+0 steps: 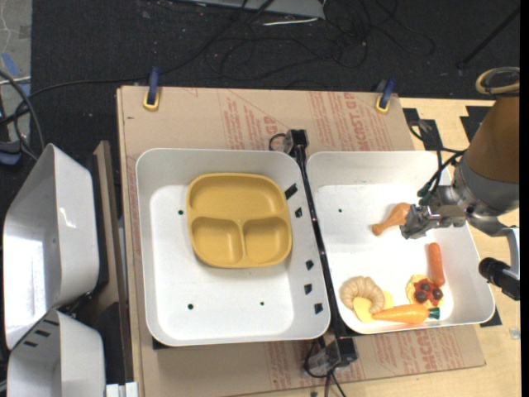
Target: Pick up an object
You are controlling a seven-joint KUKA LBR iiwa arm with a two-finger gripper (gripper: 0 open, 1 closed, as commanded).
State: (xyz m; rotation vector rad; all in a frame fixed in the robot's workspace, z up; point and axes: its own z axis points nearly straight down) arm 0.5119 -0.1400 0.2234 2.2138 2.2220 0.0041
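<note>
The drumstick (391, 218), a small orange-brown toy, lies in the right bin (364, 172) near its middle, slanting toward the far right. My gripper (413, 223) sits just at its right end, low over the bin floor; I cannot tell whether it touches the toy or how it is set. Nothing lies on top of the drumstick, and the floor to its left and on the far side is bare white.

Nearer the camera in the same bin, a sausage (435, 263) lies just below my gripper. Along the near wall sit a croissant (362, 289), a carrot (400, 312) lying flat, and a yellow piece with dark berries (427, 291), all bunched close together and apart from the drumstick.

The left bin (165, 304) holds one thing: a yellow tray (240, 219) with three compartments, set toward its far side.

Both bins rest on a cardboard sheet (223, 114), held by two clamps (151, 89) at its far edge. Cables (248, 48) trail over the dark floor beyond.
</note>
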